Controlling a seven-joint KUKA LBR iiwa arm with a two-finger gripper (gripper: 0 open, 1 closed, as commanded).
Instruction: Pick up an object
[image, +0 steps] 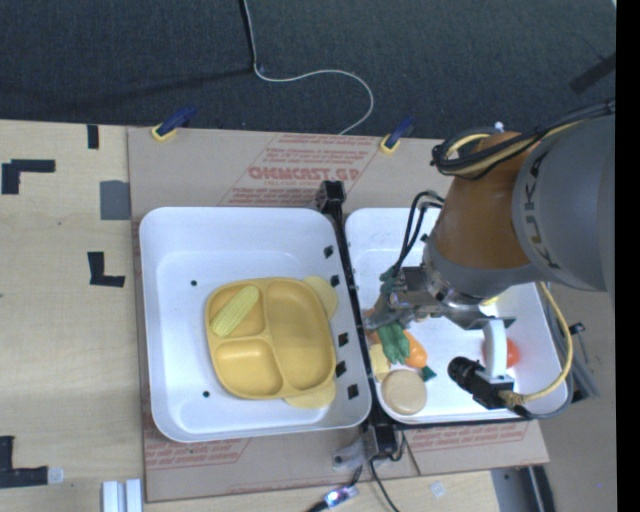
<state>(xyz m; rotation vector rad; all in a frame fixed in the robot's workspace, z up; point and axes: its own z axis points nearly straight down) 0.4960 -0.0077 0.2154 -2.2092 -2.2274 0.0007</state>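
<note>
- The left bin (180, 250) is seen at the left of the bench. A yellow plate (275, 345) with three parts is laid in the middle of it. A yellow corn (233, 310) is laid in the plate's far left part.
- The right bin (380, 235) is set just beside the left one. The gripper (392, 308) is seen low over this bin's left side, near the wall shared by the two bins.
- How far the gripper is open cannot be told, because it is hidden under the wrist. Nothing is seen held in it.
- An orange and green toy (403, 347), like a carrot, is laid right by the gripper, on its near side. It cannot be told if the two are touching.
- A round pale thing (404, 392) is laid in the bin's near left corner, just beside the toy. A small red thing (512, 352) is seen near the right wall, partly hidden.
- The step in hand is judged to be the reach down for a grab. The pick is not yet done.
- For the next move, the gripper needs to be set around the toy, shut on it, and lifted straight up.
</note>
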